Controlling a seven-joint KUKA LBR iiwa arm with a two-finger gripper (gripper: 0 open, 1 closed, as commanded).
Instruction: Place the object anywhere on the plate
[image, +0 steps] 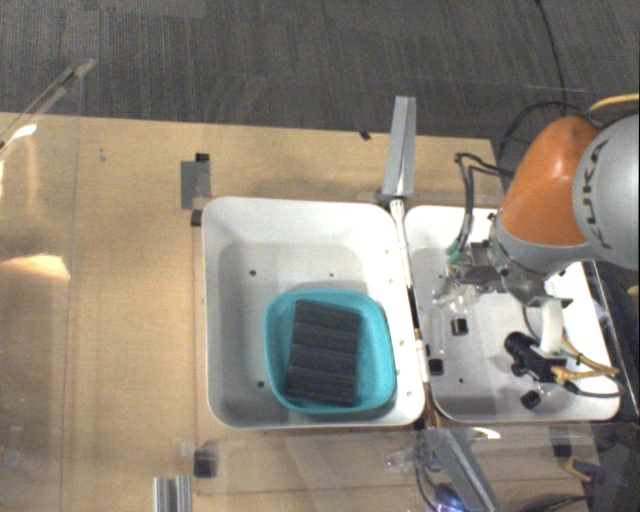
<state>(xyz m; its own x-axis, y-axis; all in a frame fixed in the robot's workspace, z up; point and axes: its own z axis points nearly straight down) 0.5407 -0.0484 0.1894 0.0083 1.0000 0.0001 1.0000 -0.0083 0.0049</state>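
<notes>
A dark grey ridged block lies flat on the teal plate, which rests in the front part of the left bin. The block sits inside the plate's rim, slightly left of its middle. My gripper hangs over the left side of the right bin, just past the wall that divides the bins. It is apart from the plate and the block, and I see nothing in it. The grey and orange arm covers the back of the right bin.
A small black knob lies near the front right of the right bin. A grey metal bar stands on the bench behind the bins. Wooden bench surface spreads to the left.
</notes>
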